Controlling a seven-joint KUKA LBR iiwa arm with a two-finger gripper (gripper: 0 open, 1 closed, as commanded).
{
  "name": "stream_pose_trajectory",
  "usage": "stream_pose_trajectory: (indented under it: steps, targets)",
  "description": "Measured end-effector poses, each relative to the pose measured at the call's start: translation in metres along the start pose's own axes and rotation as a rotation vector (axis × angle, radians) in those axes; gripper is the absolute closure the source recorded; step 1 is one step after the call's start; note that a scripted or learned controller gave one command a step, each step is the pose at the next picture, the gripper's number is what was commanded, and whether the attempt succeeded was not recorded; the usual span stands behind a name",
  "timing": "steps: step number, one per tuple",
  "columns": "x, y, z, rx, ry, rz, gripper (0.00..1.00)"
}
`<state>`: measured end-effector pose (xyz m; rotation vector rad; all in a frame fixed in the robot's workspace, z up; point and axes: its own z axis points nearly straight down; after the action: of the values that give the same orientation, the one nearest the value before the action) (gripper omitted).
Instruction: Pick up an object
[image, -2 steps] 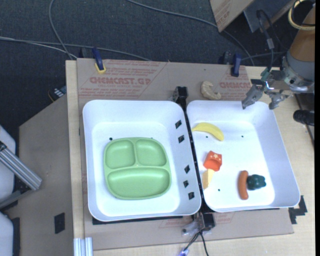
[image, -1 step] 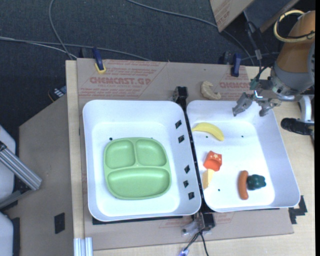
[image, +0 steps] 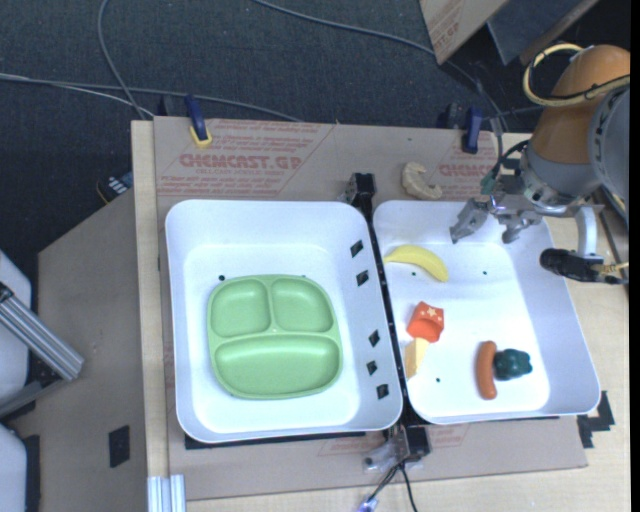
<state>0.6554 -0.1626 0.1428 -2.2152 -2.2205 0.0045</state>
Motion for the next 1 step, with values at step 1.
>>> stream_pose_trajectory:
  steps: [1]
  targets:
    - [0.0009, -0.0006, 0.0530, 0.001, 0.000, 0.001, 0.00]
